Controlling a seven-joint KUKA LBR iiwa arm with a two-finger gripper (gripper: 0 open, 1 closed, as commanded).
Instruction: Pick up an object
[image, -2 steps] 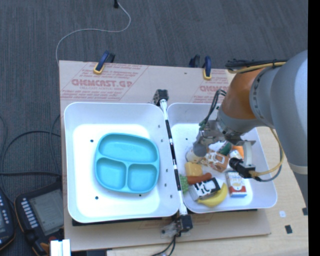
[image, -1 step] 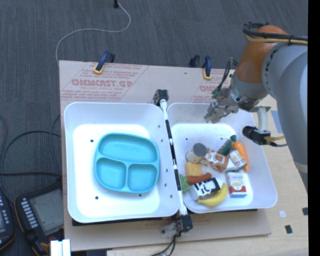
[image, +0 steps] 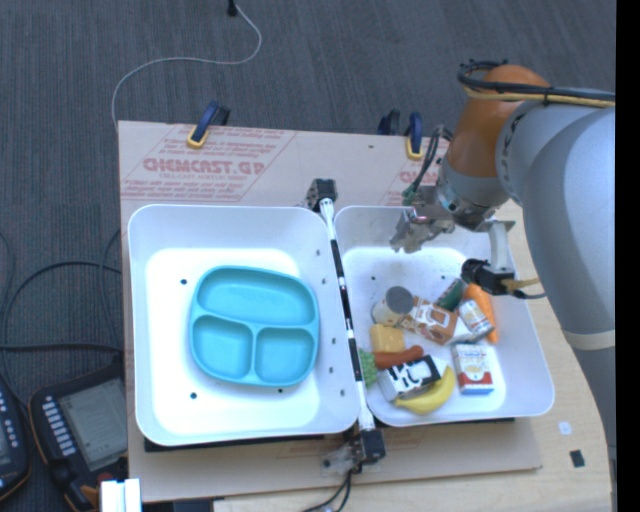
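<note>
The right bin (image: 520, 395) holds a heap of small items: a grey round can (image: 398, 299), a yellow banana (image: 427, 399), a black and white pack (image: 411, 375), a red and white box (image: 474, 367), an orange tube (image: 480, 301) and a small printed carton (image: 433, 320). My gripper (image: 412, 232) hangs over the far part of that bin, above and apart from the heap. Nothing shows between its fingers.
The left bin (image: 160, 225) holds a blue three-part plate (image: 256, 324). A divider rail (image: 340, 290) runs between the bins. Blue clamps (image: 207, 121) sit on the cardboard sheet at the back. The grey arm (image: 560, 180) fills the right side.
</note>
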